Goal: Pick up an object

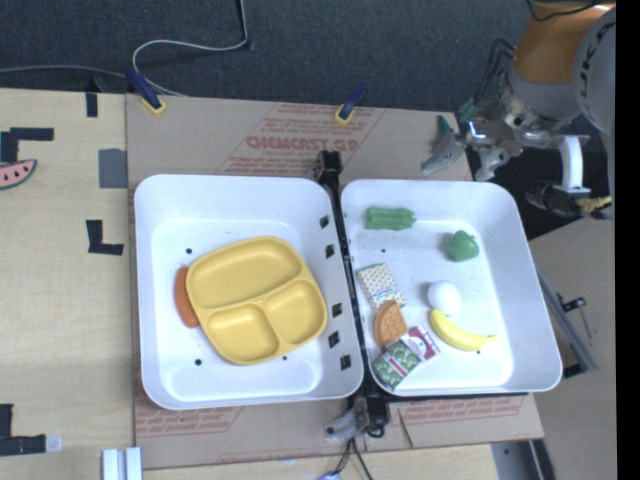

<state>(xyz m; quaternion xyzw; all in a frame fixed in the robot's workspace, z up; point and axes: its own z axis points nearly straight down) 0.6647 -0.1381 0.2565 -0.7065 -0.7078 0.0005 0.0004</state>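
The right bin (505, 208) holds a long green vegetable (389, 218), a round green item (461, 246), a white egg (443, 296), a yellow banana (459, 331), a checkered packet (378, 281), an orange-brown piece (390, 322) and a green-and-red packet (403, 356). My gripper (464, 155) hangs above the bench just beyond the right bin's far edge, open, with nothing between its fingers. It is clear of every object.
The left bin (160, 208) holds a yellow divided tray (256, 298) with an orange piece (185, 298) at its left side. A black divider (338, 258) runs between the bins. Cables and yellow clips lie at the back of the bench.
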